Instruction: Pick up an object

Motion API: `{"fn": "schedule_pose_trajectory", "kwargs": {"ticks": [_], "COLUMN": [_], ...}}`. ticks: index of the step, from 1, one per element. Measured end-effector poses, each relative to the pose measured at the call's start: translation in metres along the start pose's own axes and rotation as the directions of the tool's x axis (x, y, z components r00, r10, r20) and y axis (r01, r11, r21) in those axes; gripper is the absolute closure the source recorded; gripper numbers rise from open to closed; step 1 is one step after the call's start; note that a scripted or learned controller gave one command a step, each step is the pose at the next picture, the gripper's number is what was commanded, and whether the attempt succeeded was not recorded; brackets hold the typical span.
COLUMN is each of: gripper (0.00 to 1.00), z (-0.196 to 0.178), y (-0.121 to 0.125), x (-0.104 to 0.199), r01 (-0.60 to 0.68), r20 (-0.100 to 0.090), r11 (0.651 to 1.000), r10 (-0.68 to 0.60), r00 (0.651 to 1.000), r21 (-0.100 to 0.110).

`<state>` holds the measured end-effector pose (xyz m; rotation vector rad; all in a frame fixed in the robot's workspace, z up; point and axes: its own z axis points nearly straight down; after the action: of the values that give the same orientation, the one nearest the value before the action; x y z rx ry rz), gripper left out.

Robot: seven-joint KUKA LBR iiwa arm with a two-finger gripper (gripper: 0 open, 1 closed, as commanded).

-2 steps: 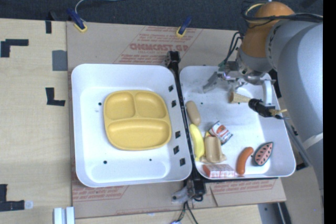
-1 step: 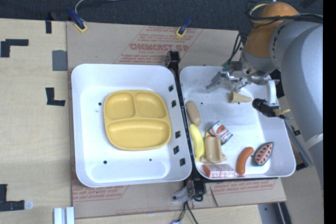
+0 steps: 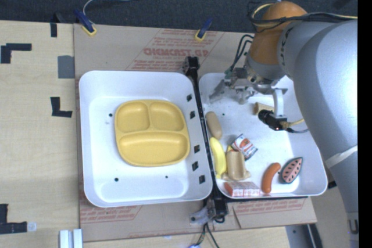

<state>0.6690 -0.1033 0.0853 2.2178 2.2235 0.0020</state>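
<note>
Objects for picking all lie in the right bin [image 3: 302, 142], grouped toward its near left: a banana [image 3: 218, 157], a tan bread-like piece [image 3: 235, 164], a small red-and-white packet [image 3: 244, 147], a sausage [image 3: 270, 176], a pale roll [image 3: 214, 124] and a dark oval piece [image 3: 291, 169] at the near right. You can see none of them lifted, so the pick is not yet done. The gripper [image 3: 235, 89] hangs over the bin's far left part, well apart from the group; whether its jaws are parted or closed, you cannot tell, and nothing is visibly held. The left bin [image 3: 96, 142] carries a yellow divided tray [image 3: 152, 132]. Red lettering on the cardboard [image 3: 116, 49] beyond the bins is too faint to read surely.
</note>
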Motion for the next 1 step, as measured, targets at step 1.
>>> {"fn": "schedule_pose_trajectory", "kwargs": {"ticks": [1], "gripper": [0.00], "z": [0.0002], "y": [-0.0004], "x": [0.0093], "r01": [-0.001], "r20": [0.002], "r11": [1.000], "r10": [0.001], "r00": [1.000], "r21": [0.001]}}
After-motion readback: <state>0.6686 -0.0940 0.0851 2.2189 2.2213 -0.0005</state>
